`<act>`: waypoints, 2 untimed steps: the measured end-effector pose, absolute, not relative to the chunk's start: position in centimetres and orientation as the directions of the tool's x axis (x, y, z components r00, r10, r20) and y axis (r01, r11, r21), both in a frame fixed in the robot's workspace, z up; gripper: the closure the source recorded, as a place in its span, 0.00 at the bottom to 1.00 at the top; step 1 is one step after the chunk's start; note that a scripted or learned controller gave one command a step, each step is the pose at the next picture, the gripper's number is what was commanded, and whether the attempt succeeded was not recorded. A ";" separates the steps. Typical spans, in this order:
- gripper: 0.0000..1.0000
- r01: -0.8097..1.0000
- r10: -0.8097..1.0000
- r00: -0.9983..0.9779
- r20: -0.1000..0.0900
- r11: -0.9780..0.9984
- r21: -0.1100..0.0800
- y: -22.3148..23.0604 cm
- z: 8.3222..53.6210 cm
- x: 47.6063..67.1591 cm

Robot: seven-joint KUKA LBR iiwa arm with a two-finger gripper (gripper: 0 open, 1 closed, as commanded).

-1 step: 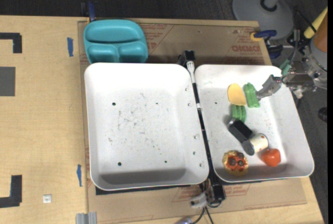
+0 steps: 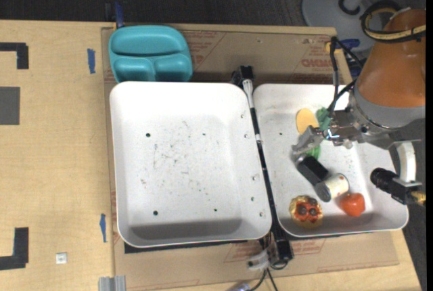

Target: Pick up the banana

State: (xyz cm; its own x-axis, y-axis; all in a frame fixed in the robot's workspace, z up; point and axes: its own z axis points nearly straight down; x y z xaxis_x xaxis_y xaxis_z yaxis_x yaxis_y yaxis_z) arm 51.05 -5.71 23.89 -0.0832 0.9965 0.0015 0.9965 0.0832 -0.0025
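Over the right bin (image 2: 284,103), your arm (image 2: 396,73) reaches in from the right edge, its orange band high above the wrist and the wrist hardware low over the bin's middle. The gripper (image 2: 306,145) points left and down toward the bin floor; you cannot tell from this angle whether its fingers are spread or pressed together, and nothing shows between them. The banana (image 2: 306,119) lies in the far half of that bin, a yellow piece just beside the gripper, partly hidden on its right by a green part of the wrist. Near the gripper sits a black-and-white cylinder (image 2: 323,181). Beside it are a red tomato-like item (image 2: 352,203) and a mottled orange ball (image 2: 306,210). A teal tray (image 2: 150,53) sits on the bench (image 2: 54,147) behind the left bin (image 2: 183,161).
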 end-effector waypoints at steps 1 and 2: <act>0.00 0.990 0.990 -0.143 0.001 0.143 -0.002 1.1 19.0 47.9; 0.00 0.998 0.998 -0.061 0.000 0.061 0.001 9.4 19.1 47.9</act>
